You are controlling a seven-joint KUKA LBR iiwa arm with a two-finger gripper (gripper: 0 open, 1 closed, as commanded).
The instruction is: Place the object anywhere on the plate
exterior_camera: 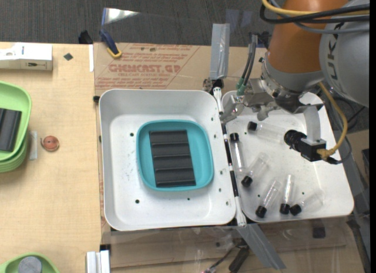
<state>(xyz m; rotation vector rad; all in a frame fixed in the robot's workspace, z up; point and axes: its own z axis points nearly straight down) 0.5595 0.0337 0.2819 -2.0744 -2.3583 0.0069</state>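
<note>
Vials (pixel 265 195) lay scattered in the right bin (pixel 338 198), ready for picking. Above that bin's far left corner hung the gripper (pixel 245 108); its grip couldn't be told. Leftward, the teal plate (pixel 202 148) sat centred in its bin (pixel 117 166), awaiting one.

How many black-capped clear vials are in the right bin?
6 vials: two at back left, one in the middle, three along the front. The arm may hide more.
</note>
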